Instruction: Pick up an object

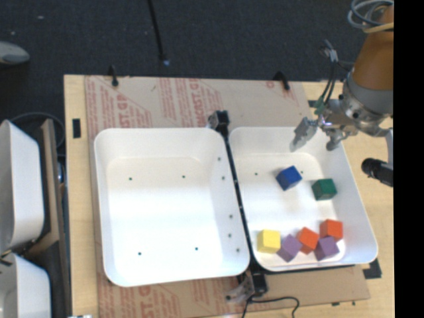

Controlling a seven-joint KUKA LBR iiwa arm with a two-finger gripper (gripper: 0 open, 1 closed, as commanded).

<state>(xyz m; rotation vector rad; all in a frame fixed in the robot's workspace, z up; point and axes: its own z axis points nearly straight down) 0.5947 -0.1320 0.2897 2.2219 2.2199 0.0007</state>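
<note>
I'm looking down on the desk (86,105), its protective board showing around two white bins set edge to edge so the arm can work either one without shifting. The left bin (165,151) has bare white floor, so everything I could go for sits in the right bin (265,144). The arm (375,61) comes in from the right and hangs over that bin's far rim, high enough to keep the blocks unobstructed for the camera. The jaws (320,134) are spread, two pale fingers splayed apart with nothing between them, which I read as ready for a descent. Below them, a blue block (288,177) sits alone mid-bin, just beside a green block (324,189); those two have free space around them, so I judge them the easiest picks. Down at the near edge the rest are crowded: a yellow block (268,240), a purple block (289,247) touching an orange block (308,238), another purple one (326,247), and a second orange block (332,229). That packing leaves little room for fingers.
</note>
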